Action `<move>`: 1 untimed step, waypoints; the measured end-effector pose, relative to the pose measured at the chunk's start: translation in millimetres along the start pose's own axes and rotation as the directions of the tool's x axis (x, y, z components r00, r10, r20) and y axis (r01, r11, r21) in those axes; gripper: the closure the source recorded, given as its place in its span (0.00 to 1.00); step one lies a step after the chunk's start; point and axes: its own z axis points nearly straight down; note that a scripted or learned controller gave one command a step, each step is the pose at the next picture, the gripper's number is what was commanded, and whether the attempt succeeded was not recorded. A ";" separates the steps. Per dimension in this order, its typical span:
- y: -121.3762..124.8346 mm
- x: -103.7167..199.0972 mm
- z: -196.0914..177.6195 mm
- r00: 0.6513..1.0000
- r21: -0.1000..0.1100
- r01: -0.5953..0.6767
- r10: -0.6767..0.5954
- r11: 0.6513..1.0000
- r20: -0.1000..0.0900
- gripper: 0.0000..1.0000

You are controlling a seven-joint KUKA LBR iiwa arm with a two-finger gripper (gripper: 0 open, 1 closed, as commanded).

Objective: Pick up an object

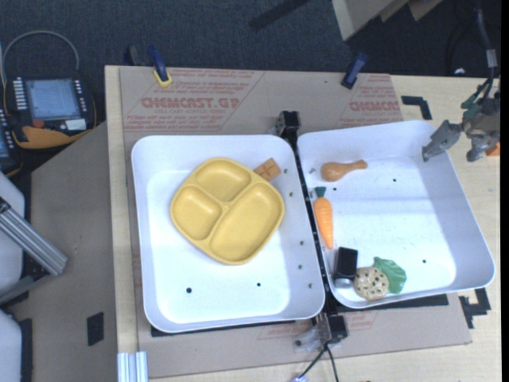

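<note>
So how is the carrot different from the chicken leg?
The carrot is bright orange with a green top; the chicken leg is pale tan all over. The carrot lies pointing toward the near edge; the chicken leg lies sideways. Both are toy food in the right bin.

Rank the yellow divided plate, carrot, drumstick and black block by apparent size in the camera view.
1. yellow divided plate, by far the largest
2. carrot
3. drumstick, close to the carrot in length, so that order is unsure
4. black block, smallest
</note>
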 end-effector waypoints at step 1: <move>2.1 0.8 -7.1 1.000 -0.012 0.004 -0.004 1.000 0.003 0.00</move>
